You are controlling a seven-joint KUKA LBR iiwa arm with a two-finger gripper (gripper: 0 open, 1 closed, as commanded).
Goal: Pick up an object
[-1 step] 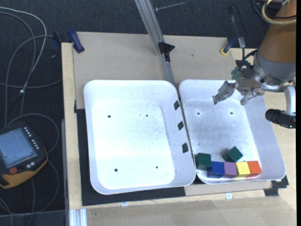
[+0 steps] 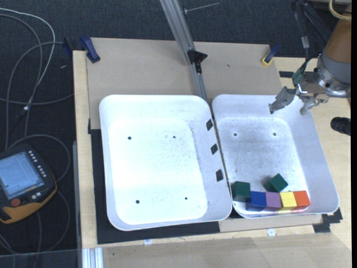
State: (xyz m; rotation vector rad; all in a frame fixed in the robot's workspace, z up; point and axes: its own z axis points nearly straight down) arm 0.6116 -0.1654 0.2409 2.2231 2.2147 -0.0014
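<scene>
We see the tool (image 2: 294,100) hanging over the far right corner of the right bin (image 2: 318,144), its 2 fingers spread with nothing between them. It sits high and well apart from the blocks, so we judge the reach has not yet started.

The 6 blocks cluster against the near wall of the right bin: a dark green block (image 2: 241,190), a blue block (image 2: 258,199), a purple block (image 2: 273,200), a yellow block (image 2: 288,199) and an orange block (image 2: 301,198) in a row, touching. Another green block (image 2: 276,182) lies tilted just behind them. Packed so tightly at the wall, they leave little finger room.

The left bin (image 2: 111,149) lies beside it on the table (image 2: 145,66).
</scene>
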